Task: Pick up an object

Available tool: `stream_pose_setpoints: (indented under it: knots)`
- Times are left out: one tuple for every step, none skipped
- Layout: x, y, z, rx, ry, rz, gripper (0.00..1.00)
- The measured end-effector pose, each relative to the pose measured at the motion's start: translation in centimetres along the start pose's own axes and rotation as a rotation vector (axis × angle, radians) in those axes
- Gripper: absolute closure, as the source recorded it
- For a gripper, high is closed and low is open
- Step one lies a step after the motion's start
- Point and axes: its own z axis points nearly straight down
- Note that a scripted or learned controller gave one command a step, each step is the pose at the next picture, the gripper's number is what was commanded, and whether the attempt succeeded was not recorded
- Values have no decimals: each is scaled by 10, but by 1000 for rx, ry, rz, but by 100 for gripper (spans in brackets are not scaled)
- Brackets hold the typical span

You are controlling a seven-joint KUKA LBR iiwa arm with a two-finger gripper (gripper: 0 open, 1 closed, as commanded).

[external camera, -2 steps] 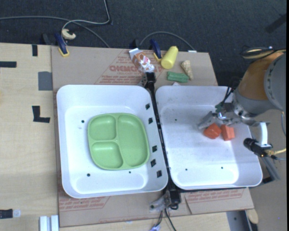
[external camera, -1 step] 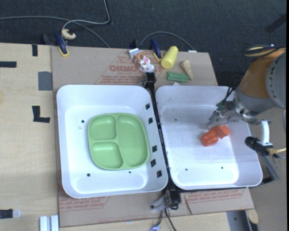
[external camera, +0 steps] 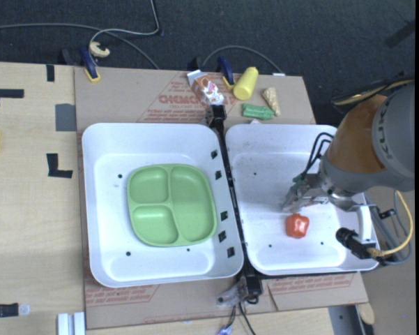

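Arm [external camera: 376,142] cut off at right edge

Little red pepper-looking thing [external camera: 297,226], kinda lumpy and shiny, sitting on the floor of the right bin [external camera: 265,253], toward its near right part and clear of the walls.

I see a sectioned plate [external camera: 171,205] lying in the left bin [external camera: 101,187]. In the right bin [external camera: 265,152] a small object [external camera: 297,225] lies near the front, just below the gripper [external camera: 296,199].
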Motion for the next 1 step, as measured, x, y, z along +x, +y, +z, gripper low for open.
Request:
stream_pose_setpoints:
  knots:
    - [0, 0, 0, -1, -1, 1, 0]
